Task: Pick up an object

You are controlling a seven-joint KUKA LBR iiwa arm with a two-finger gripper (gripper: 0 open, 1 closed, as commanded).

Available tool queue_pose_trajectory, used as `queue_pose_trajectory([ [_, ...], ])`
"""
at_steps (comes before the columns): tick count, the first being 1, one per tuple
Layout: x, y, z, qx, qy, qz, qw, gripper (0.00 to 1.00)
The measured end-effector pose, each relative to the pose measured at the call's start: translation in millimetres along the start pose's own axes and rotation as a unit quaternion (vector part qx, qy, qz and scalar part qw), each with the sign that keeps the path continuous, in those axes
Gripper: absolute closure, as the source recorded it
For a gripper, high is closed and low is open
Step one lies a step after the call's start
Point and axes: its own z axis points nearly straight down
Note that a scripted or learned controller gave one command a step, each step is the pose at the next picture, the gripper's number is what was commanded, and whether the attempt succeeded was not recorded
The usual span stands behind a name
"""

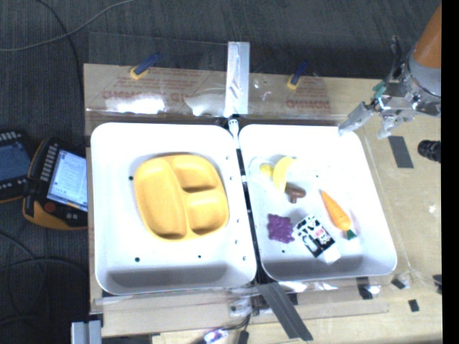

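The right bin point(373, 213) holds a yellow banana point(282, 170), a small brown piece point(295, 190), an orange carrot point(335, 209), a purple bunch of grapes point(280, 228) and a black-and-white patterned carton point(315, 236). My gripper point(368, 124) hovers above the bin's far right corner, well away from all of them. Its fingers are spread open with nothing between them. The orange band of the arm point(432, 45) shows at the top right.
The left bin point(115, 256) holds a yellow divided tray point(181, 194). A handheld pendant point(54, 185) lies on the floor left of the bench. Clear plastic and clips point(143, 66) sit behind the bins. Dark tape strips point(400, 151) mark the bench at right.
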Motion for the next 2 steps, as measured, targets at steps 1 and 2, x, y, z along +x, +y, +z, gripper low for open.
queue_pose_trajectory([
  [1,9,-78,86,0.0,0.0,-0.049,0.9988,0.0],
  [2,29,-94,173,-0.008,-0.004,-0.125,0.9921,0.0],
])
